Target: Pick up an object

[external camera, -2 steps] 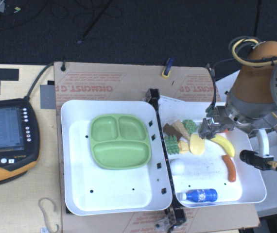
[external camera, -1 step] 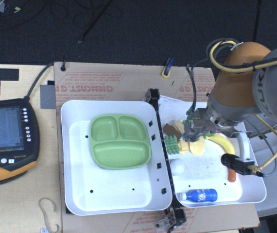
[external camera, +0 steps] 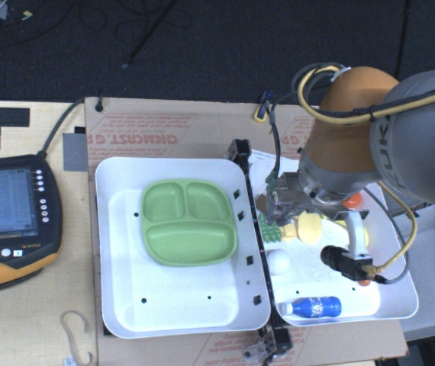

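Observation:
My gripper reaches down into the right bin near its left wall, with the grey and orange arm covering most of it. Right under and beside it lie a green toy, a pale yellow object and a small brown thing. A white ball rests a little nearer the front. A blue bottle lies on its side at the bin's front edge. An orange piece peeks out behind the wrist.
The left bin holds a green divided plate. A tablet-like pendant lies on the bench at far left, and a metal hook sits at the front left corner.

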You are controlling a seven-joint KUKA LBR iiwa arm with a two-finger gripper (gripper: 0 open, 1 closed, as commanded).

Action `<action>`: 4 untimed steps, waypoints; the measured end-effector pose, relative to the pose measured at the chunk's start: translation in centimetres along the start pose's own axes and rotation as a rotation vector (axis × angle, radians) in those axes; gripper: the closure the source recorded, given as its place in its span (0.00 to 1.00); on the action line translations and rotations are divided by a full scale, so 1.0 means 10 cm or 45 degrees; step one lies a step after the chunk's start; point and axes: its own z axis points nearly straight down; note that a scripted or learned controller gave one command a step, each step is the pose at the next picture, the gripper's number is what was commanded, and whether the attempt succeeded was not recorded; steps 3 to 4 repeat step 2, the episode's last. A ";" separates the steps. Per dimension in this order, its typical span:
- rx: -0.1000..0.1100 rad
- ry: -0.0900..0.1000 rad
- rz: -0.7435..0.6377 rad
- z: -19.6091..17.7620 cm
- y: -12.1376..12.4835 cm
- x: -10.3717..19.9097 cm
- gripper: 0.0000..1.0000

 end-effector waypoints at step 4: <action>0.001 -0.001 0.001 0.11 -0.29 0.87 1.00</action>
